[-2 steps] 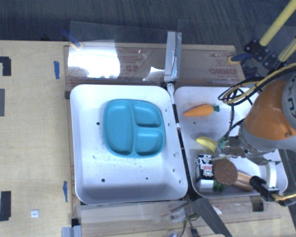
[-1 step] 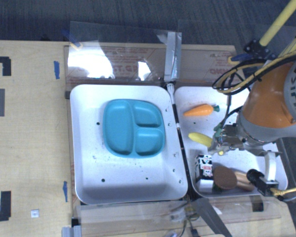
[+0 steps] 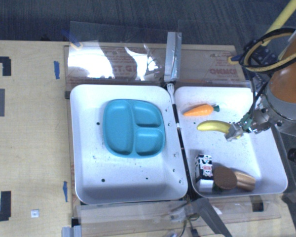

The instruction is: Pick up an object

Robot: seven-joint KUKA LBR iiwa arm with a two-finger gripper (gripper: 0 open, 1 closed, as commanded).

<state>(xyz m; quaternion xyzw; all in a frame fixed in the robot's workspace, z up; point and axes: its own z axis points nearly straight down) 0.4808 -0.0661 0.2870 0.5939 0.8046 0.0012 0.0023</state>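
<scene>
Gripper (image 3: 235, 133) low in the right bin (image 3: 266, 157), finger state impossible to tell, tips touching the banana's (image 3: 213, 126) right end; probably light, smooth, slippery plastic, best pinched across its thick middle.

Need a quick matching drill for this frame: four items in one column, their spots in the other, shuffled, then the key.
Items:
1. divided plate
2. carrot
3. banana
4. brush

Places:
A. right bin, near front edge
B. middle of left bin
C. right bin, nearest the back wall
D. right bin, its right end at the gripper

Pairs: 1-B, 2-C, 3-D, 4-A
</scene>
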